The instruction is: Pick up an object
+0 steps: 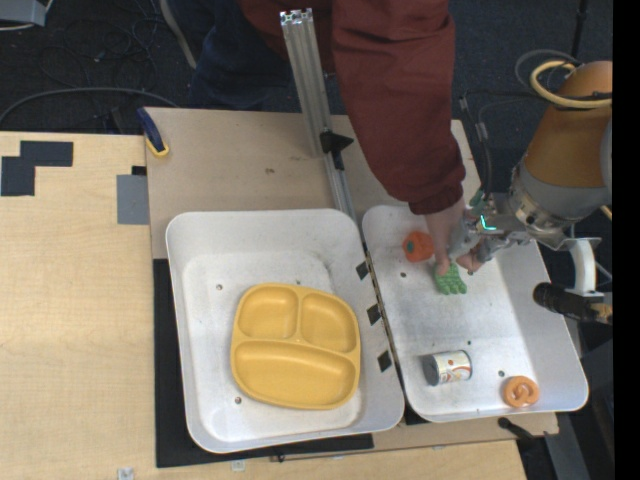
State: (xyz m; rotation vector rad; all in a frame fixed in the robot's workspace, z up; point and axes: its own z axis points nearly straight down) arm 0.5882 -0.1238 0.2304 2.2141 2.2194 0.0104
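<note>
Two white bins lie before me: the left bin [190, 298] holds one yellow divided plate [296, 346], and the right bin [500, 313] holds four things, namely one orange ball [418, 247], one green block [450, 280], one small can [447, 368] on its side and one orange ring [520, 392]. My claw [478, 246] hangs over the far end of the right bin, just right of the green block, beside a person's red-sleeved arm [400, 88]; how wide it stands I cannot tell.

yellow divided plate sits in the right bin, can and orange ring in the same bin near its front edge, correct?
Not quite. The camera view shows the yellow divided plate in the left bin. The can and orange ring do lie in the right bin, near its front edge.
</note>
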